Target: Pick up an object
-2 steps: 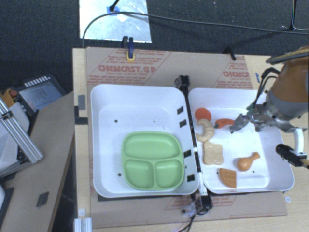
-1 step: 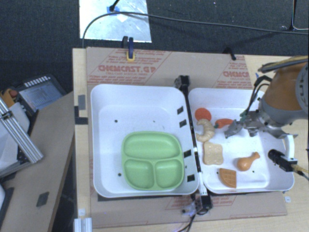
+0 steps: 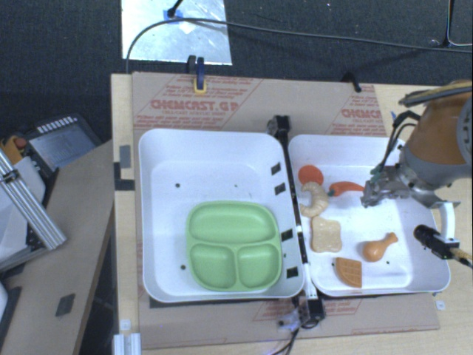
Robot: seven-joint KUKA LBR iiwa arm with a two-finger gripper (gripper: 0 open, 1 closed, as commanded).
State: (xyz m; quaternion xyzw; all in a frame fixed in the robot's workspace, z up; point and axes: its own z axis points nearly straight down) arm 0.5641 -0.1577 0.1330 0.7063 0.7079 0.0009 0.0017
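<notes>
The right bin (image 3: 421,272) holds several toy foods. There is an orange-red round piece (image 3: 310,174), a thin red-orange pepper (image 3: 344,189), a pale curled piece (image 3: 316,198), a slice of toast (image 3: 326,234), a drumstick (image 3: 379,247) and an orange wedge (image 3: 349,272). My gripper (image 3: 372,194) hangs low over the right bin's middle, just at the pepper's right end. The drumstick lies below it, apart from it. Nothing is visibly held.
The left bin (image 3: 162,161) holds a green divided plate (image 3: 233,244). A black divider clip strip (image 3: 290,191) runs between the bins. The arm's orange band (image 3: 436,135) and a black cable part (image 3: 436,241) overhang the right bin's right side.
</notes>
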